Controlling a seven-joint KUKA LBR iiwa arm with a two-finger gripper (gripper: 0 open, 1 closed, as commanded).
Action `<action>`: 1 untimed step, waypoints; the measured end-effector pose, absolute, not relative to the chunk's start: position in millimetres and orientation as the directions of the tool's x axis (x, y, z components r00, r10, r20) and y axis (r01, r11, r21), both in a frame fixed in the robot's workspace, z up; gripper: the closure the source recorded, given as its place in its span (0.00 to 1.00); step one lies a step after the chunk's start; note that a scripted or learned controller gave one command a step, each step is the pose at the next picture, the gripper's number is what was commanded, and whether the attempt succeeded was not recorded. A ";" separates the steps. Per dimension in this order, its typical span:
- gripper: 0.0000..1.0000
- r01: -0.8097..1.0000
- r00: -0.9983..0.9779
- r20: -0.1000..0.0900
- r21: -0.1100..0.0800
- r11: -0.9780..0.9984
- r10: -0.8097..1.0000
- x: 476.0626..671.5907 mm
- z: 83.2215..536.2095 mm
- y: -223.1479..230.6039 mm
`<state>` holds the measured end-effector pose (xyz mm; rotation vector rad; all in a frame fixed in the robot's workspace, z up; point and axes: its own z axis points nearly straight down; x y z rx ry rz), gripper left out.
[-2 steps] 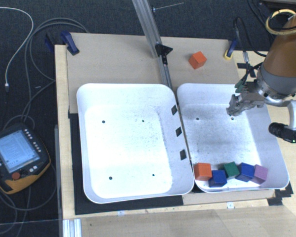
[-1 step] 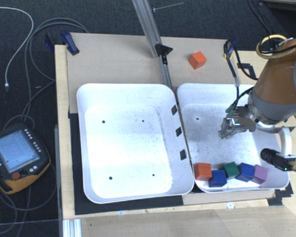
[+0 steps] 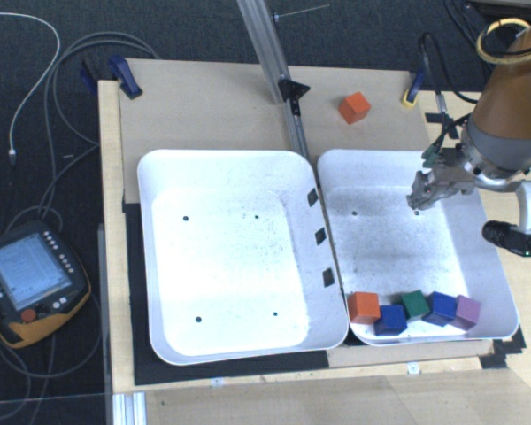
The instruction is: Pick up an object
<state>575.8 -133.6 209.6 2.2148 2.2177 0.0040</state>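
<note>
Five small blocks crowd the right bin's near edge, seemingly light and rigid; pinch one across flat faces. Gripper hangs above mid-bin, its opening unclear

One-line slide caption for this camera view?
Gripper hovers over the right bin; five blocks cluster at its near edge, an orange cube lies outside.

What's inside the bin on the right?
Five blocks along the right bin's near edge: orange, two blue, green, purple. The claw hangs above it. The arm covers its far right corner.
</note>
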 end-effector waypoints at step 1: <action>1.00 1.000 0.000 0.004 -0.010 0.000 1.000 529.7 153.2 -110.9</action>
